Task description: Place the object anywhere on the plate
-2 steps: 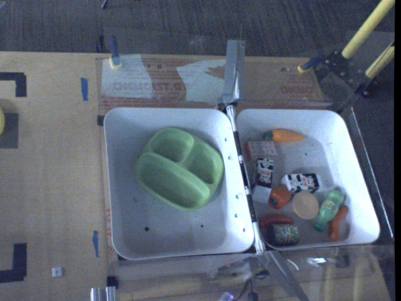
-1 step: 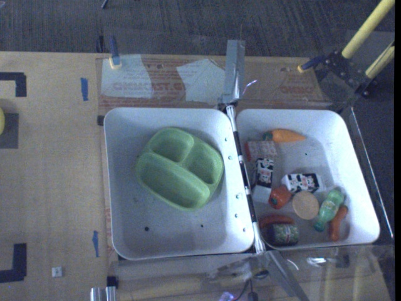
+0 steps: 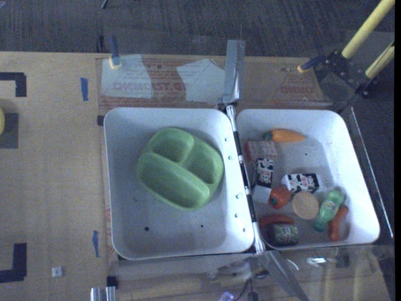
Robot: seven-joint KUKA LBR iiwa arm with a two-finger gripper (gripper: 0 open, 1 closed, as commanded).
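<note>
Bench w/ green plate (image 3: pixel 180 167) in left bin (image 3: pixel 125 231), toys (image 3: pixel 294 190) right.

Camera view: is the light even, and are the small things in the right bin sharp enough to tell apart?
Camera view: dim, bluish light, with bright glare on the right bin; the green plate in the left bin is clear, while the small toys look soft, though the carrot and green bottle are still recognizable.

Two white bins sat side by side on the wooden bench (image 3: pixel 50 187), the left bin (image 3: pixel 125 231) and the right bin (image 3: pixel 351 162) meeting at a bolted seam. Blue tape strips (image 3: pixel 84 88) marked the bench. Behind the bins lay flattened cardboard (image 3: pixel 156 80), and yellow poles (image 3: pixel 373 21) slanted at the far right corner.
</note>
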